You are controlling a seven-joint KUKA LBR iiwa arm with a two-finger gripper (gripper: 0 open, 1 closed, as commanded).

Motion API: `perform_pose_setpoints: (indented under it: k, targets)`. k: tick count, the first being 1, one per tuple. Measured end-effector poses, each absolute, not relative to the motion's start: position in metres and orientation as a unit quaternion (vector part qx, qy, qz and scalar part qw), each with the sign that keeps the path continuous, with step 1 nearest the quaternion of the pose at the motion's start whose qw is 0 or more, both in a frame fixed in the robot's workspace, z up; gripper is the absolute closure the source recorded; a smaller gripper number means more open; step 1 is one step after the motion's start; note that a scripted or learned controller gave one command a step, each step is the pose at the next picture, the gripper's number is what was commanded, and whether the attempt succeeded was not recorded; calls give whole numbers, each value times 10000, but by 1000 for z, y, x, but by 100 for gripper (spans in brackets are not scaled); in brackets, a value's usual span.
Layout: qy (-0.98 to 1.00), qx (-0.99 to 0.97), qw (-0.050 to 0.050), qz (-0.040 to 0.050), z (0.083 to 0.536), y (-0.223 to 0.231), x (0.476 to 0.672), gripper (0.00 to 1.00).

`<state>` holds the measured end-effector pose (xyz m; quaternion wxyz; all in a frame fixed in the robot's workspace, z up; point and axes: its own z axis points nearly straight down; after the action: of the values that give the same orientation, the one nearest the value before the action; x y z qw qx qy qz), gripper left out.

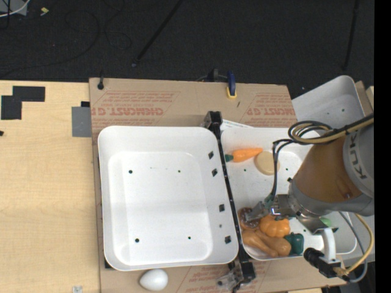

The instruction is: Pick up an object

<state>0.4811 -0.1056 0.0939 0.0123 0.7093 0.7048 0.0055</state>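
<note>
The gripper (pixel 264 211) is lowered into the right bin (pixel 287 153) near its front edge, just left of an orange toy (pixel 274 226) (whether the jaws are parted cannot be told).

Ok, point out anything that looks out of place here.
One white egg lies outside both bins, on the cardboard just below the left bin's front edge. The other items, such as the carrot, sit in the right bin, where the hand works. Nothing looks spilled or broken.
</note>
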Motion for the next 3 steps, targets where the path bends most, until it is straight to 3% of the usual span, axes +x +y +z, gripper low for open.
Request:
perform_pose_setpoints:
  k: [1, 2, 3]
  targets:
    - [7041, 7100, 116, 56, 104, -106, 483, 100]
    - [7095, 7047, 35, 31, 193, -16, 527, 100]
    - [7079, 7064, 1, -1, 187, -19, 580, 100]
